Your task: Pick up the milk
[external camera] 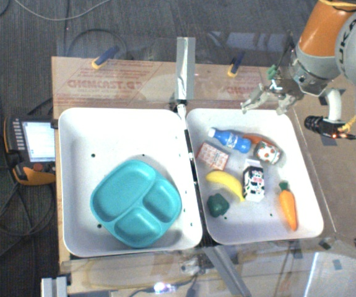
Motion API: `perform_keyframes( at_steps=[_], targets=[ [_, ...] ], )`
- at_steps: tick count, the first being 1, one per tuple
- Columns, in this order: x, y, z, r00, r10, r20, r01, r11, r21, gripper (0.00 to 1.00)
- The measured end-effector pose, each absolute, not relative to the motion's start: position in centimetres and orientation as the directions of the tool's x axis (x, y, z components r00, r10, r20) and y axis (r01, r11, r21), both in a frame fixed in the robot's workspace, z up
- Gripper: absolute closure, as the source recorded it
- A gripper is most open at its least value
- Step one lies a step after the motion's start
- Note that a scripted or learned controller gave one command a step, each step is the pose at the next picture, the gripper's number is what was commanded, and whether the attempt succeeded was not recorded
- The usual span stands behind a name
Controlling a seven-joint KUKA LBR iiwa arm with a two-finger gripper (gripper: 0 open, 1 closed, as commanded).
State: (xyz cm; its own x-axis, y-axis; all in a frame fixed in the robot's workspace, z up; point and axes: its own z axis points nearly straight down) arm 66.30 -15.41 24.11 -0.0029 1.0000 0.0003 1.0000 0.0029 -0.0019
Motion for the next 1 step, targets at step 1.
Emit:
perform_keyframes(
  at_steps=[1],
  targets=[
    [63.2, -19.16, 12.22, -0.019, 1.0, -0.002, 1.0, 0.019, -0.004, 0.0]
  ],
)
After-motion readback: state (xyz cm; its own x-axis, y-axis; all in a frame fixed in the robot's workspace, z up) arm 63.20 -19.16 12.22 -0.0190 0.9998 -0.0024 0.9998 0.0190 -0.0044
